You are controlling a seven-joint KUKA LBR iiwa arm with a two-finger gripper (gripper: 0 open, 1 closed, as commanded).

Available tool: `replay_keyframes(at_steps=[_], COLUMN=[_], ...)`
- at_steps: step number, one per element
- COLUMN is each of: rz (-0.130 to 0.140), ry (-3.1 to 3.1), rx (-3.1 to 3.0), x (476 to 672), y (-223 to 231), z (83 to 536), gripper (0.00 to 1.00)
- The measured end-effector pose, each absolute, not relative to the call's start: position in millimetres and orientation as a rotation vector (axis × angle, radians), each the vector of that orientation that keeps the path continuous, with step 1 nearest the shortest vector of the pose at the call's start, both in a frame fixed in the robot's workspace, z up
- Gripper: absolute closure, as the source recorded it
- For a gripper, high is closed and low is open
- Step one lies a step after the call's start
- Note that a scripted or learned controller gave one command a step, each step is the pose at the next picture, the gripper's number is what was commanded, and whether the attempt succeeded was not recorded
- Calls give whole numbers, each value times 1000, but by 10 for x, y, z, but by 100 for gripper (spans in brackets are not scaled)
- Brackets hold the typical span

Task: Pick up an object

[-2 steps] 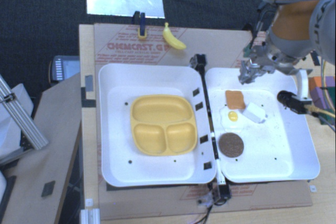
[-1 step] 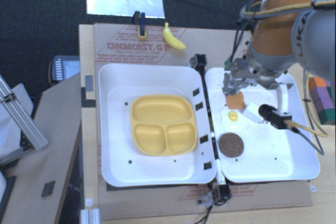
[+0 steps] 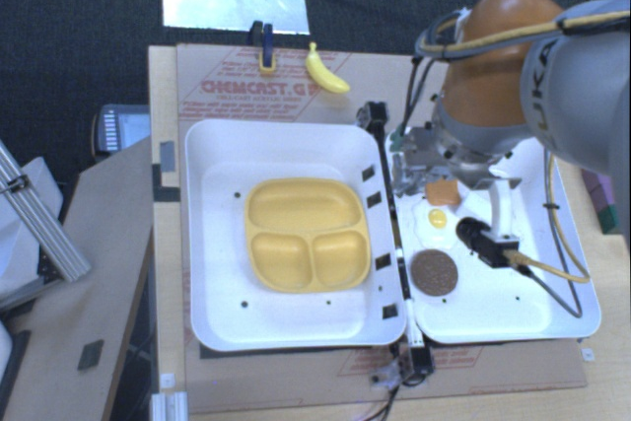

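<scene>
In the right bin (image 3: pixel 552 311) lie an orange block (image 3: pixel 444 193), a toy fried egg (image 3: pixel 436 220) with a yellow yolk, and a round brown cookie (image 3: pixel 434 272). My gripper (image 3: pixel 432 165) hangs low over the bin's far left part, just behind the orange block and close to the divider between the bins. The grey arm and its orange band (image 3: pixel 498 44) cover the far part of this bin. I see nothing held in the gripper.
The left bin (image 3: pixel 212 311) holds a yellow tray (image 3: pixel 304 234) with three compartments. A toy banana (image 3: pixel 325 72) and a yellow-and-blue clamp (image 3: pixel 266 49) lie on the board behind the bins.
</scene>
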State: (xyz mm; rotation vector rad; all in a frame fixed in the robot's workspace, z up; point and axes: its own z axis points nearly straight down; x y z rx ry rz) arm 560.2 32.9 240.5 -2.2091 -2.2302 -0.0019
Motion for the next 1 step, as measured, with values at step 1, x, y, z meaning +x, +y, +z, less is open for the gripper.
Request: replay_keyframes(at_steps=[1], rz=[-1], ry=[-2231], rx=[-2208], x=[5362], y=[895], z=[2334], gripper=[100])
